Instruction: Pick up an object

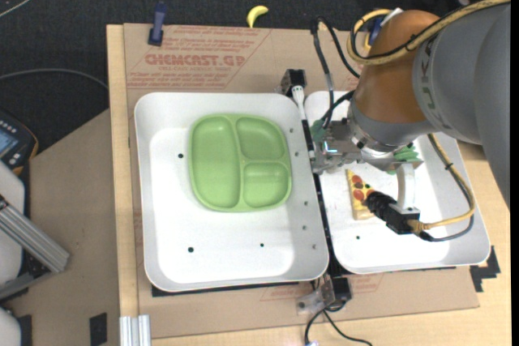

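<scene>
Cardboard [203, 61] under the bins reads "CHEMCAST" in red print.

Pale green divided plate [240, 163] in white bin [162, 198]; yellow, red-spotted pizza slice [358, 192]; yellow banana [257, 14].

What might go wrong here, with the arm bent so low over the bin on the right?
Three things, perhaps. The pizza slice toy lies flat and partly tucked under the arm, so a grab may slip off it. The yellow cable droops into the right bin and could snag or drag things. The arm also works close to the wall shared with the left bin, where the green divided plate lies, and might bump it.
</scene>
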`<state>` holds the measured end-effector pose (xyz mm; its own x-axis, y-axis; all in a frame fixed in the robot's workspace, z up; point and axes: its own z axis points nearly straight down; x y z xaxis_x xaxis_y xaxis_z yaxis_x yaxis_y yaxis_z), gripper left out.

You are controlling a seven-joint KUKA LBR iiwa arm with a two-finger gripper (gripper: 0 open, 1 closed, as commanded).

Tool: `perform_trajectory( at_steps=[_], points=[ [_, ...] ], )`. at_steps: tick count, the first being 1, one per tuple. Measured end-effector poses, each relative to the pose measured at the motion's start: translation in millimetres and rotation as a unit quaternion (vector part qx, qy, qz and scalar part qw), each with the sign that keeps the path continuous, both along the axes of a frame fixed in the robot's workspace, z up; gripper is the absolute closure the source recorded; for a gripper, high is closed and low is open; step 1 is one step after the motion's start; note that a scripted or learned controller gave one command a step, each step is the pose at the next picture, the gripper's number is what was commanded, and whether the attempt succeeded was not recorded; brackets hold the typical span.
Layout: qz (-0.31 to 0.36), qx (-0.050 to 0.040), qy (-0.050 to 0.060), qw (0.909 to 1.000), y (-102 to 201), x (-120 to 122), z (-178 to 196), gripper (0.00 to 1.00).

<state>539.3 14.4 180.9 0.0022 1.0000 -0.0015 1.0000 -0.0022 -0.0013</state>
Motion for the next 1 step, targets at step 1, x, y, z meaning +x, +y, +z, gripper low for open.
perform_trajectory(
  at_steps=[1],
  points=[
    [-0.001,0.0001,-0.006,1.0000,-41.1,-42.1,113.5,1.00]
  ],
)
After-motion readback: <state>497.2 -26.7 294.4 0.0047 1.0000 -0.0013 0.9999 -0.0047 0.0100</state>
